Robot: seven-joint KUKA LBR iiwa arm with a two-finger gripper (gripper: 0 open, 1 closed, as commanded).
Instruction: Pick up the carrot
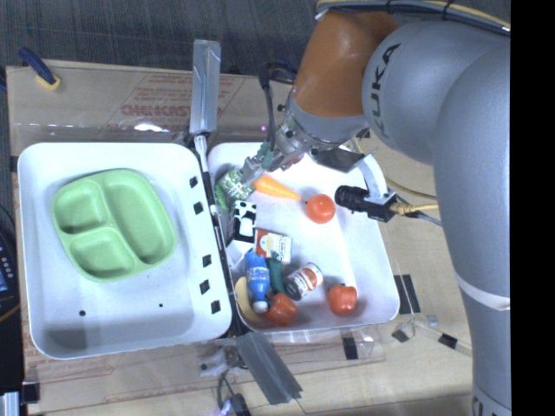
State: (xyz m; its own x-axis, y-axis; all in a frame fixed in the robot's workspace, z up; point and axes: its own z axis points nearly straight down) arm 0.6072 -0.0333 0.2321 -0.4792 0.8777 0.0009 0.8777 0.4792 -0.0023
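Carrot [277,187] lies in the right bin [373,258], near its upper left corner, with the gripper [263,165] just above its left end; finger state cannot be told. Likely light, rigid, smooth; best grasped across mid-length.

The big grey arm with its orange band [408,85] is running off the top and right edges. Its small metal end effector [263,165] is sitting over the thick end of the orange tapered carrot [277,187], so contact is unclear. The heaped small packets and bottles [269,276] are overlapping (labels too small to read).
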